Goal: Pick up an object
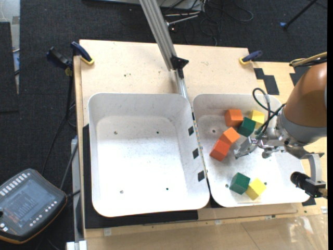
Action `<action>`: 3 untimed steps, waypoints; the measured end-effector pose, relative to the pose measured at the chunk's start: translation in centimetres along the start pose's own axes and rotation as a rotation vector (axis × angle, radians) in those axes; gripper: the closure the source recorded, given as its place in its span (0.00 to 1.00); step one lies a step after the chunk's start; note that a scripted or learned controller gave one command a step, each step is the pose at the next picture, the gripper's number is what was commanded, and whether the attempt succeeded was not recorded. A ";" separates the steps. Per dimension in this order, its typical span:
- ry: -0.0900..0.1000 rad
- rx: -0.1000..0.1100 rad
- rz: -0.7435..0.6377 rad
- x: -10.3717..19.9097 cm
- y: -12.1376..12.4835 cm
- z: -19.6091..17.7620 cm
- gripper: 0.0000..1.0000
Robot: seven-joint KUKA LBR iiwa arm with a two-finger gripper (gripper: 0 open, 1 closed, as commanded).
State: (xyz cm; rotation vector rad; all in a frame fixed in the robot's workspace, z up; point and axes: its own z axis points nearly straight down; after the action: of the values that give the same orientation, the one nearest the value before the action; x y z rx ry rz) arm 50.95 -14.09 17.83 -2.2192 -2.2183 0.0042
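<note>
Six blocks lie in the right bin, all within reach of the single arm; the nearest to the gripper is an orange block, elongated, with its long axis running from upper right to lower left, and it sits just to the left of the gripper tip, near enough that contact cannot be ruled out; a second orange block lies above it, toward the far wall; a dark green block and a yellow block sit close together just above the gripper; a second green block and a second yellow block touch one another below it, toward the near wall.

The gripper is low in the bin, pointing left; no block is visible between the fingers, so no grasp is recorded; whether the fingers stand wide or narrow cannot be told at this angle.

Judgement: the coming move turns on the elongated orange block lying leftward of the tip; a closure across its short side, square to the long axis, appears the more workable approach.

The left bin stands alongside, wall to wall with the right; both rest on the bench; a handheld pendant lies off the bench at lower left.

No brand, label or legible writing is found on blocks, bins or pendant.
</note>
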 end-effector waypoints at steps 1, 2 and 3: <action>0.000 0.000 0.000 0.2 -0.3 4.4 0.00; -0.001 -0.006 0.000 0.2 -0.2 3.1 1.00; -0.002 -0.012 -0.004 1.0 -0.2 -2.8 1.00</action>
State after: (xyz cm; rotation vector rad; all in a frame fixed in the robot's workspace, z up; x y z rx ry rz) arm 50.73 -13.09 20.63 -2.2220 -2.2296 -0.0060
